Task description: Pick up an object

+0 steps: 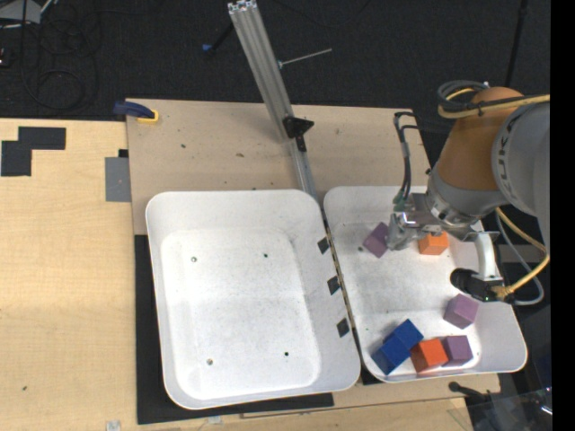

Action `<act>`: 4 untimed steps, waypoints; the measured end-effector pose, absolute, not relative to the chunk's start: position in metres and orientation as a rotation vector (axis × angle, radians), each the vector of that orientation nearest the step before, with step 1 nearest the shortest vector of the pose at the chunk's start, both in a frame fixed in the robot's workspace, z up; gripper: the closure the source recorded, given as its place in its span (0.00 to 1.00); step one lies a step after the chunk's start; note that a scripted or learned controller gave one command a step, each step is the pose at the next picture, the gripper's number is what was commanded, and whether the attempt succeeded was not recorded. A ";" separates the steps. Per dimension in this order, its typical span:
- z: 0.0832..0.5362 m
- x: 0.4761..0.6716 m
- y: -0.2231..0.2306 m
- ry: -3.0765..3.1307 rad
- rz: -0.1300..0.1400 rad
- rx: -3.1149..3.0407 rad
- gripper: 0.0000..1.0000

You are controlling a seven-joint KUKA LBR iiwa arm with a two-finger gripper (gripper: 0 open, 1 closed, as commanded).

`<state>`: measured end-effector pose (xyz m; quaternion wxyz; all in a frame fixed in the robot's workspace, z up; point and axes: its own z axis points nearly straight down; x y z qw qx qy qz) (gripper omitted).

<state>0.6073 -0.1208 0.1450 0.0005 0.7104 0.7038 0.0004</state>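
Hovering low in the right bin (503,348) between purple block (375,240) and orange block (433,243), gripper (406,224) jaws' state unreadable; best centred squarely over one block before closing.

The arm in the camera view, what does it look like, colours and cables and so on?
The arm is grey with a broad orange band above the wrist. Yellow and black cables loop over its top and trail along its lower side. The gripper is a small metallic grey unit at its end.
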 end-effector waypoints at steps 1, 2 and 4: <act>0.208 0.608 -0.125 2.216 0.003 2.222 1.00; 0.235 0.608 -0.126 2.225 0.001 2.216 1.00; 0.221 0.581 -0.018 2.230 -0.002 2.221 1.00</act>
